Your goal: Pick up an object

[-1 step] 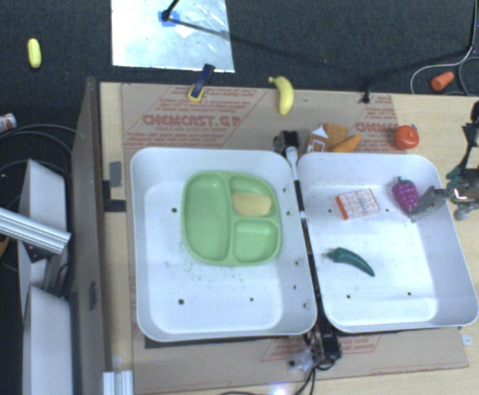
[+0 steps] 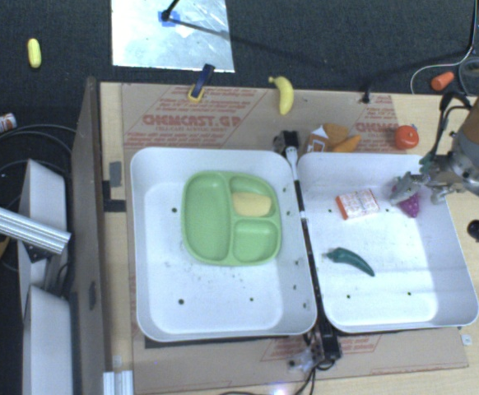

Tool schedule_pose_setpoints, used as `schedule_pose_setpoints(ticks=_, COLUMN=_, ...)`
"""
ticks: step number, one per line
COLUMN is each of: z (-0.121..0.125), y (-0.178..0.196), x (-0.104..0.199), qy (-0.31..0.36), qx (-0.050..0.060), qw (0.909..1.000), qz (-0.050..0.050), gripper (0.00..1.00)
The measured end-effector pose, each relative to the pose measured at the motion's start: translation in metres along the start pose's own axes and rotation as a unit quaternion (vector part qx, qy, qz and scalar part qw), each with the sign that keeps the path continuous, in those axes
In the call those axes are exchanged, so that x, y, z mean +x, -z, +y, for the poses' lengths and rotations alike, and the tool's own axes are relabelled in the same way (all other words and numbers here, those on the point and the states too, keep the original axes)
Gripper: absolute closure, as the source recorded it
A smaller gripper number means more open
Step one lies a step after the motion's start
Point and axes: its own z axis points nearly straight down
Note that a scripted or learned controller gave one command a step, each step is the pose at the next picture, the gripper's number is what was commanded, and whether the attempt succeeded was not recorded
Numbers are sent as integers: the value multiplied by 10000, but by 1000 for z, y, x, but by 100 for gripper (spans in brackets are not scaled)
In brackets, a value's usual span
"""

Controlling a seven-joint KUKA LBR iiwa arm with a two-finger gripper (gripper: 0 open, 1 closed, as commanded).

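The tool [image 2: 414, 189], whose grip I cannot tell, hangs beside a small purple object [image 2: 410, 206] near the right white bin's wall [image 2: 462, 257], which could block a clean grasp.

One fixed camera looks down at a slant on my bench [image 2: 223, 109], both bins left of my claw [image 2: 427, 186].

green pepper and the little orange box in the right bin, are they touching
Apart. The camera view shows bare white bin floor between the green pepper and the orange box, which lies farther up in the right bin.
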Motion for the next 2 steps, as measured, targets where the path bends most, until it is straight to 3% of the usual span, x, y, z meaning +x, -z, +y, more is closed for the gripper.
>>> schedule_pose_setpoints(ticks=1, z=43, y=-82, x=1, qy=-3, qx=-18, qw=10000, qz=22, gripper=0)
schedule_pose_setpoints(ticks=2, z=44, y=-66, x=-1, qy=5, qx=-54, qw=10000, qz=-14, gripper=100)
